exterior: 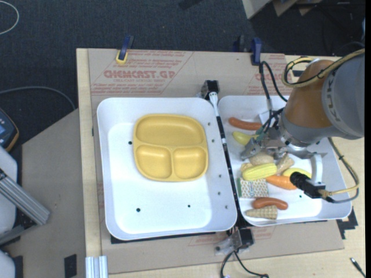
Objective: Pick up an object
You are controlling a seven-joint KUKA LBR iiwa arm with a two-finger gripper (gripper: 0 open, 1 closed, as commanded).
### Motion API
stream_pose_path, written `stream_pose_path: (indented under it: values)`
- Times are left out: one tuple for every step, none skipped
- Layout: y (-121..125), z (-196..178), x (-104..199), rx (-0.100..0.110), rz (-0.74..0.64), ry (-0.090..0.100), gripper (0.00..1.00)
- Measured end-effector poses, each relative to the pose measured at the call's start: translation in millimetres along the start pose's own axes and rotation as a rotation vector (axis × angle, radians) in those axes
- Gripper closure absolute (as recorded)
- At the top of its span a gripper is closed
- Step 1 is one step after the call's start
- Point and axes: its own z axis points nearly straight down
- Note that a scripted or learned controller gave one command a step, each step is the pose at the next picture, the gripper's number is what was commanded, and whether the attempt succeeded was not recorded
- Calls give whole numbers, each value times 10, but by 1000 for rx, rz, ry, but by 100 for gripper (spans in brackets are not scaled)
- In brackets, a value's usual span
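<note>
Reaching into the right bin (336, 210) from the camera view's right, the arm (324, 106) has its gripper (262, 146) low over a tight pile of toy food, and I judge the main risk to be a miss or a double grab, because the corn (259, 170), the carrot (281, 182) and the pieces beside them lie touching. From this slant I cannot tell whether the gripper is spread or closed, or whether anything sits in it. The corn, the likeliest target, lies just below the gripper toward the bin's near side, with one sausage (246, 123) beyond it and another sausage (270, 202) nearer the front edge; the yellow tray (171, 146) sits apart in the left bin (116, 213).
</note>
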Motion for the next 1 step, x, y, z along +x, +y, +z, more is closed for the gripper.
stream_pose_path:
  values:
    - [12,-126,-3,-6,2,-1,100]
